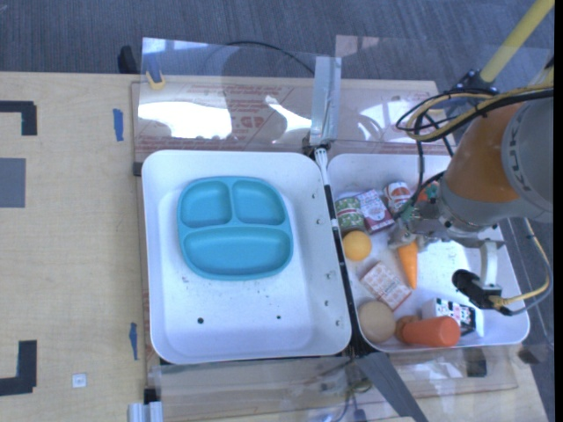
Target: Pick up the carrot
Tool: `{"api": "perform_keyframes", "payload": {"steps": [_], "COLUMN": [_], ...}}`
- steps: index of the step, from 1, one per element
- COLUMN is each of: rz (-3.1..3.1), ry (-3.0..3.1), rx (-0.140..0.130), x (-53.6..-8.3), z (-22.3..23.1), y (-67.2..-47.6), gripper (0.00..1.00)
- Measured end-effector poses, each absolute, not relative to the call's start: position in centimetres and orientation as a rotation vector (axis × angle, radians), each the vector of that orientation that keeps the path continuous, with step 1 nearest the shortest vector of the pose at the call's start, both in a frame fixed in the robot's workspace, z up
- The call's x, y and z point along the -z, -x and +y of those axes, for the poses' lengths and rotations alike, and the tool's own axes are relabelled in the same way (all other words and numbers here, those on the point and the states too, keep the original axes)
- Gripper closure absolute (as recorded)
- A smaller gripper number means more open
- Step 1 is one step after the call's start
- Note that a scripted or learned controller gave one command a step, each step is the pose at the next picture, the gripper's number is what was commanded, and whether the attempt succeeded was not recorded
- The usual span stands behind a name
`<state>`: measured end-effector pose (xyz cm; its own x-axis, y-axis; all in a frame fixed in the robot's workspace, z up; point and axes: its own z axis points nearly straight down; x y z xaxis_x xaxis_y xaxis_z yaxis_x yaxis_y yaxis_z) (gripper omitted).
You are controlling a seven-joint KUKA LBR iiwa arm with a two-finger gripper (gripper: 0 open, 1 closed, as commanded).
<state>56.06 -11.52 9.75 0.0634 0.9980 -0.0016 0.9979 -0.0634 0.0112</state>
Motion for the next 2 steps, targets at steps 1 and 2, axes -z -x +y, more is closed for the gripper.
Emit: {"api": "perform_keyframes", "payload": {"steps": [1,2], "rz": [2.249,2.376], "ry": [-2.19,-2.054], "rx": [-0.003,0.0], "x": [-8.6,-20.7], "z": [-15.2,-8.4], "y": [-58.5,-59.2], "gripper": [1.0,1.0]}}
